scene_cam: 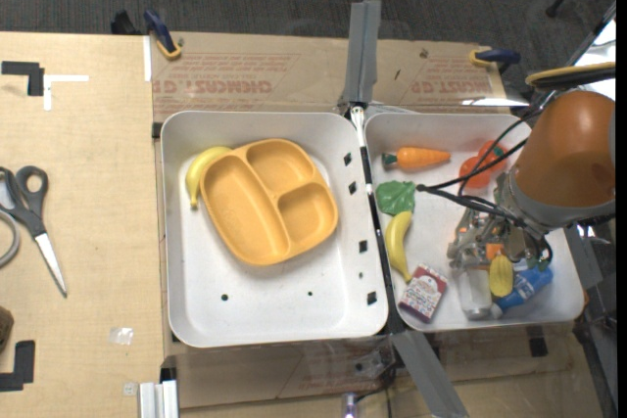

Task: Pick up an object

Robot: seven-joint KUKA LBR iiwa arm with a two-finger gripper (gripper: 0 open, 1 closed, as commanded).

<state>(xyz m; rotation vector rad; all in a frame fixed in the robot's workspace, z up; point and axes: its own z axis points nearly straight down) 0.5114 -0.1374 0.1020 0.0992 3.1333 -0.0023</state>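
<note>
Arm [573,162] reaching in, fingers [477,240] lowered

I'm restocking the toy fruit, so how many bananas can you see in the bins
2. One banana lies in the left bin, tucked against the yellow divided plate's left edge. The other banana lies in the right bin, below the green toy. The arm may hide more.

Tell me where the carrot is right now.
The carrot lies near the far edge of the right bin in the camera view, just beyond the green toy and left of the gripper.
</note>
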